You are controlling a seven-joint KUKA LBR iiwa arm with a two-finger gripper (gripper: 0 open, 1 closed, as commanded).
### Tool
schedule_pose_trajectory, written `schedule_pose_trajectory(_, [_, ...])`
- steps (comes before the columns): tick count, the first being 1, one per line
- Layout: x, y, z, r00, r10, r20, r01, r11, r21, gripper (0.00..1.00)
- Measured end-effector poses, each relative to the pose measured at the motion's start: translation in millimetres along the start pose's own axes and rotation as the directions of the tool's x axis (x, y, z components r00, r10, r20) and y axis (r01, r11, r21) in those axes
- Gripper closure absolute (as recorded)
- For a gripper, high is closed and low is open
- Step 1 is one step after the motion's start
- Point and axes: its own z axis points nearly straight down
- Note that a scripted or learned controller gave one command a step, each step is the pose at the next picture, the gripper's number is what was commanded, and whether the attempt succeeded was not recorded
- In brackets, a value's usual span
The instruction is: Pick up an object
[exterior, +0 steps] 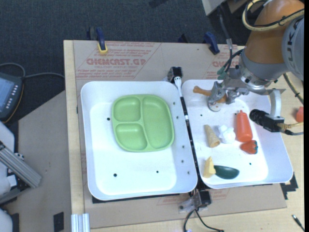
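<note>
in the right bin [285, 164] lies a loose scatter of toy food, nothing lifted. an orange carrot-like piece [243, 126] sits near the bin's middle, with a red piece [249, 147] touching its 6 o'clock end. just at its 9 o'clock is a small white lump [225, 134], and beside that a tan cone [211, 136]. toward 7 o'clock, near the bin's front wall, a yellow wedge [209, 166] lies next to a dark green piece [226, 172].

the gripper [216, 102] hangs low at the bin's 11 o'clock corner, right over a thin brown piece [201, 89] — whether its jaws are spread or pinching, i cannot tell.

the left bin [96, 144] holds a green divided plate [143, 122], flat, a little toward 12 o'clock of centre.
</note>
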Motion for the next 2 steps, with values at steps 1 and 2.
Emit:
schedule_pose_trajectory(1, [44,-17,10,1.0,0.002,0.0,-0.002,1.0,0.002,1.0])
schedule_pose_trajectory(2, [87,-38,2,1.0,0.001,0.001,-0.001,1.0,0.001,1.0])
